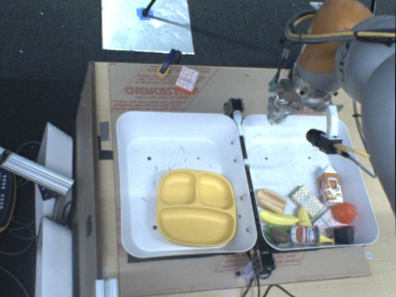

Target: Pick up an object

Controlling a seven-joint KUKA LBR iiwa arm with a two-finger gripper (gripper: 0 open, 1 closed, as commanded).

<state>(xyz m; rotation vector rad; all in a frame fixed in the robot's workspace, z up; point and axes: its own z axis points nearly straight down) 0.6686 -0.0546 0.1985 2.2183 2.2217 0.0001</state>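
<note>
My claw [281,110] hangs above the far edge of the right bin [278,147]; I cannot tell how it is set. Objects crowd that bin's near corner: banana [279,218], tomato [344,213], bottle [329,186].

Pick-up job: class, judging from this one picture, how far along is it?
Done: nothing looks lifted; the yellow banana, red tomato and small bottle with an orange label lie among other items in the right white bin. In hand: the claw hangs over that bin's far edge, apart from them. Left: reaching, gripping and lifting one.
</note>
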